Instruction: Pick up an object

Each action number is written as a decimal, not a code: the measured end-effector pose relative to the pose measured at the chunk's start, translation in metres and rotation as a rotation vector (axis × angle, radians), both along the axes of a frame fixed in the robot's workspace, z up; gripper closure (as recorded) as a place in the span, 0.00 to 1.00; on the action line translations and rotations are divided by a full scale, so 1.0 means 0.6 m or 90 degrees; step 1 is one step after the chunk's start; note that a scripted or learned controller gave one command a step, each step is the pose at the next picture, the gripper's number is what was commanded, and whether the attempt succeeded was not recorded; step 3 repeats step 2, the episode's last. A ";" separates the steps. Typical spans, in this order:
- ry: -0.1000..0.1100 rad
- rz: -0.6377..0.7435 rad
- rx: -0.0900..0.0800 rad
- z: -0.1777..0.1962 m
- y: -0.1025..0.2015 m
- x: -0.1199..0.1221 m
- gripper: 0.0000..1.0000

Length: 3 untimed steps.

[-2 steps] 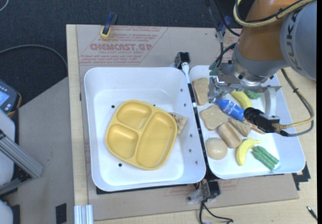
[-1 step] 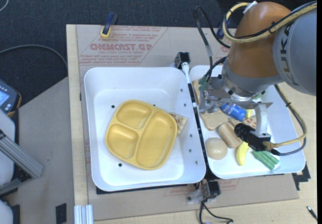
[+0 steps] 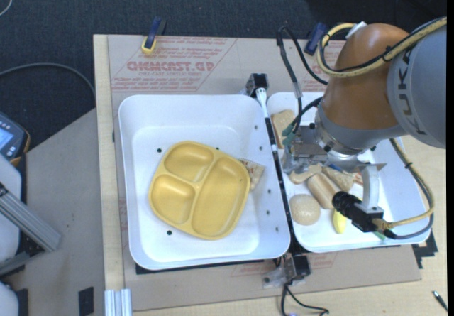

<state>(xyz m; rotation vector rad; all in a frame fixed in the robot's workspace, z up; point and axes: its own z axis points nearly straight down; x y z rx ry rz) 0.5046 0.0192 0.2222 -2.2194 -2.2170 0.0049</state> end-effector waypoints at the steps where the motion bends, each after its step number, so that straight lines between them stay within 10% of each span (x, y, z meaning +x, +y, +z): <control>1: -0.005 0.002 -0.001 0.016 0.013 0.029 1.00; 3: 0.000 0.000 0.000 -0.013 0.003 0.015 1.00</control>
